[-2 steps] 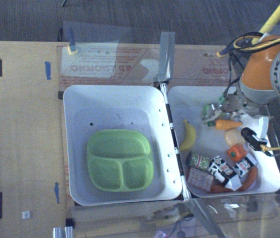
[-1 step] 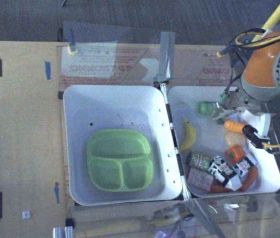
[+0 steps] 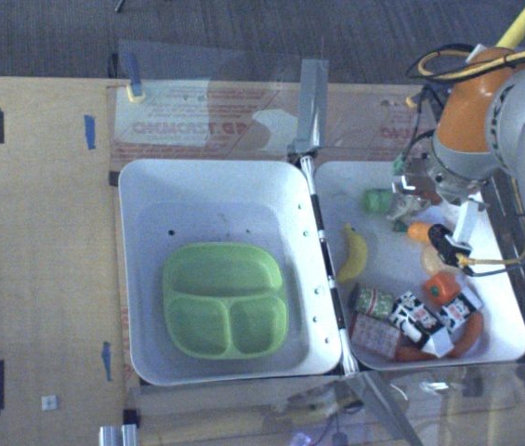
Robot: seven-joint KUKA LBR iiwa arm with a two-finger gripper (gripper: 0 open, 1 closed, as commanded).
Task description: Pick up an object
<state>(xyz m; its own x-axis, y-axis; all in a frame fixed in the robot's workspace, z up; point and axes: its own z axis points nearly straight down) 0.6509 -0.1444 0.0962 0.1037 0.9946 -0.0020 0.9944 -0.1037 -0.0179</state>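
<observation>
We logged two white bins side by side on the bench. The left bin [image 3: 141, 249] held a green divided tray [image 3: 225, 297] and nothing else that we could make out. The right bin [image 3: 513, 328] held the candidates: a banana [image 3: 354, 252] near the divider, a small green item [image 3: 376, 199] toward the back, an orange piece [image 3: 417, 232], and a cluster at the front, with a red-orange item [image 3: 440, 288], black-and-white patterned blocks [image 3: 417, 316] and a pinkish packet [image 3: 375, 334] among it.

The arm [image 3: 499, 119] reached in from the right, its gripper [image 3: 407, 203] low over the back of the right bin, just beside the small green item and near the orange piece. From this slant we could not tell how the tool was set, and we saw nothing in its hold.

Our judgement: the pick was not yet made. Every object we could see lay in the bin. Approach looked about done; grasp and lift remained, likely on the small green item or the orange piece.
</observation>
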